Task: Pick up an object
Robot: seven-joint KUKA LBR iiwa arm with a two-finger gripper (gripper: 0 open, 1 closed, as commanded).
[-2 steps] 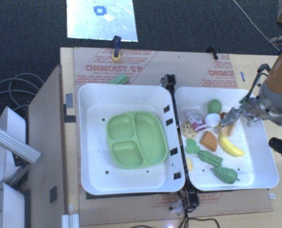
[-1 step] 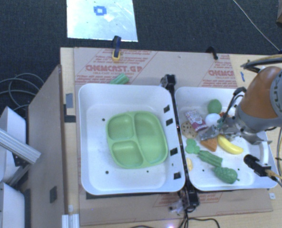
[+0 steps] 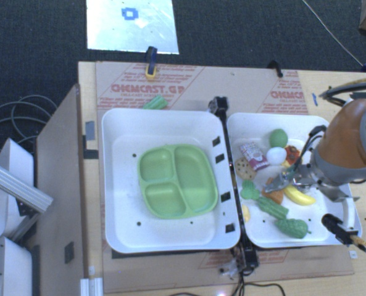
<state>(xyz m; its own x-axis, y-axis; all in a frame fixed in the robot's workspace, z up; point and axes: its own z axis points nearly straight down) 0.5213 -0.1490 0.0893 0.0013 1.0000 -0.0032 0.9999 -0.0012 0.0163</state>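
The right bin [image 3: 312, 119] holds several toy foods: a green ball [image 3: 278, 137], a white egg [image 3: 275, 156], a pink packet [image 3: 253, 152], a brown cookie [image 3: 245, 167], a yellow banana [image 3: 300, 196], an orange piece [image 3: 275, 197], a long green vegetable [image 3: 266, 203] and a bumpy green one [image 3: 292, 227]. My gripper [image 3: 285, 181] is low in this bin, just above the orange piece and left of the banana. The grey and orange arm [image 3: 349, 145] hides part of the bin's right side.
The left bin [image 3: 118, 165] carries a green divided plate [image 3: 177, 180]. Black clips [image 3: 220, 159] run along the wall between the two bins. A small yellow item [image 3: 245, 213] lies by the right bin's left wall. Cables trail over the bench at the right.
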